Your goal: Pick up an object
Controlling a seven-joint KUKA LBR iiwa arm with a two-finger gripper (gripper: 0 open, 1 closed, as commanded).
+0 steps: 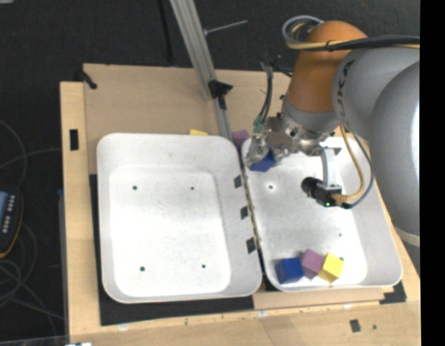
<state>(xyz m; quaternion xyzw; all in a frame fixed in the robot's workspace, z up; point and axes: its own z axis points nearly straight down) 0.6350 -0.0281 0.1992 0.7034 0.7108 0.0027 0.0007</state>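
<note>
Scanning from the left bin (172, 222), you reach the right bin (352, 225). Your gripper (260, 152) hangs over that bin's far left corner, fingers pinching a blue block (263, 163). At its near edge sit a second blue block (288, 269), a purple block (311, 263) and a yellow block (332, 267).

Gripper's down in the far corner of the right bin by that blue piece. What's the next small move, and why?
Probably a short straight lift, then check. The gripper sits at the right bin's far left corner, right over a blue object peeking out below it. Whether the object is actually gripped isn't visible, so a small rise would show it.
</note>
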